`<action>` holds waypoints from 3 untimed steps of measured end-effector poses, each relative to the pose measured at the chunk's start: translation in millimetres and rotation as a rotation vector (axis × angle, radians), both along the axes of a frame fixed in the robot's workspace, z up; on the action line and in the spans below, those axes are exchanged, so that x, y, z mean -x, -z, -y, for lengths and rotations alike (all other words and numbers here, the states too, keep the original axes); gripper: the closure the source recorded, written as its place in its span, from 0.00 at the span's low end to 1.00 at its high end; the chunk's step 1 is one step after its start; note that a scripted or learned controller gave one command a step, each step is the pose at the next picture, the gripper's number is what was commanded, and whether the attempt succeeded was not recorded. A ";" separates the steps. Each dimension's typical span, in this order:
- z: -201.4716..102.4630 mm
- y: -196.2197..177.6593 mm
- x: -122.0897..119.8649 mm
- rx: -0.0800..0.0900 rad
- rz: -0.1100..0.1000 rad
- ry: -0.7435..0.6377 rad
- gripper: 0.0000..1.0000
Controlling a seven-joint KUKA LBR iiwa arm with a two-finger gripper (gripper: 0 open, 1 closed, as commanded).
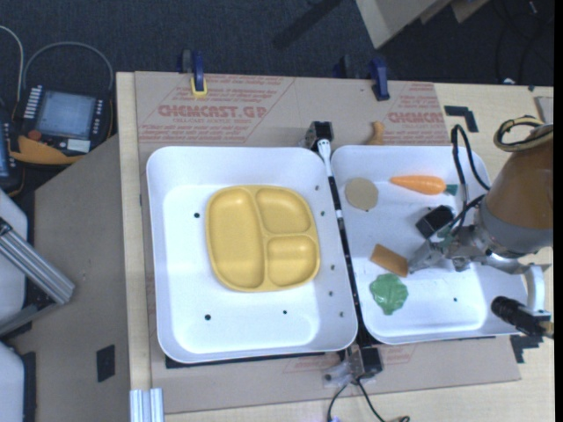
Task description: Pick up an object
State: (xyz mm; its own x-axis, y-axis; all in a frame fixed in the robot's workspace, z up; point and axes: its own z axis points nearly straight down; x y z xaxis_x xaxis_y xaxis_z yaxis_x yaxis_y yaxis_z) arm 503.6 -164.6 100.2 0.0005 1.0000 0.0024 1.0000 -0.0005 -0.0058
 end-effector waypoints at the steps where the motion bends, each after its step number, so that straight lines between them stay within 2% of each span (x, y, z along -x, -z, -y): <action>1: 0.5 -13.7 -1.1 0.003 0.007 0.000 1.00; 3: -12.6 -127.8 -1.4 0.005 0.013 -0.003 1.00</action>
State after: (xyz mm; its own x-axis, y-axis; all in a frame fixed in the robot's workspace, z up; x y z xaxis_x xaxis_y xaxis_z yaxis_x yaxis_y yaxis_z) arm 505.1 -152.0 228.0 -0.0022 1.0000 -0.0025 1.0000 0.0022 0.0072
